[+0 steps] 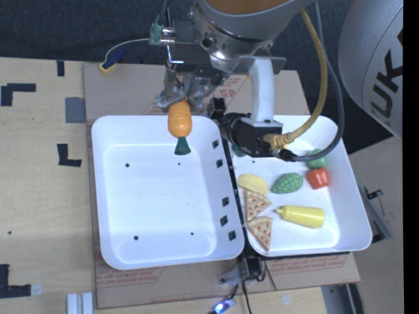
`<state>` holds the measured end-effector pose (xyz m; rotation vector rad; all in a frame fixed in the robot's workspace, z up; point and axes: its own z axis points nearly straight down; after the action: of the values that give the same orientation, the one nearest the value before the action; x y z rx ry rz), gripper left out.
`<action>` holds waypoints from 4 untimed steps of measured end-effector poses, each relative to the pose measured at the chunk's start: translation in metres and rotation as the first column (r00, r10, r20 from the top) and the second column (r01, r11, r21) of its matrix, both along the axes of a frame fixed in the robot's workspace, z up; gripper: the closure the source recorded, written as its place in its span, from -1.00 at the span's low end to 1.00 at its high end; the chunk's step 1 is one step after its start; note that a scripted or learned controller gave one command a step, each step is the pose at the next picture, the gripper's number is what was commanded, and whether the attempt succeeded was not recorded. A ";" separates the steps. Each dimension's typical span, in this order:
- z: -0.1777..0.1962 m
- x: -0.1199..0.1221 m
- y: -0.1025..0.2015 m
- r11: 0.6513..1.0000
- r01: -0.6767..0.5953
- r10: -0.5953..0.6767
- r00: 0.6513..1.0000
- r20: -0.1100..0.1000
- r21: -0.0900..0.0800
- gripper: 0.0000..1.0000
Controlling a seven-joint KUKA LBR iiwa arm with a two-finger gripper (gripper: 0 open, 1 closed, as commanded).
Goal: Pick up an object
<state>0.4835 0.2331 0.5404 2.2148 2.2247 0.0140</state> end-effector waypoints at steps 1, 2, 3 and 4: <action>-0.006 0.037 -0.055 1.000 0.008 -0.008 1.000 -0.008 -0.006 1.00; -0.192 0.010 0.000 1.000 -0.001 0.001 1.000 -0.025 -0.012 1.00; -0.042 0.035 0.001 1.000 0.001 -0.001 1.000 0.007 0.002 1.00; -0.051 0.034 0.000 1.000 0.002 -0.002 1.000 -0.010 -0.006 -1.00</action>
<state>0.5171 0.2334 0.4893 2.2193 2.2239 -0.0033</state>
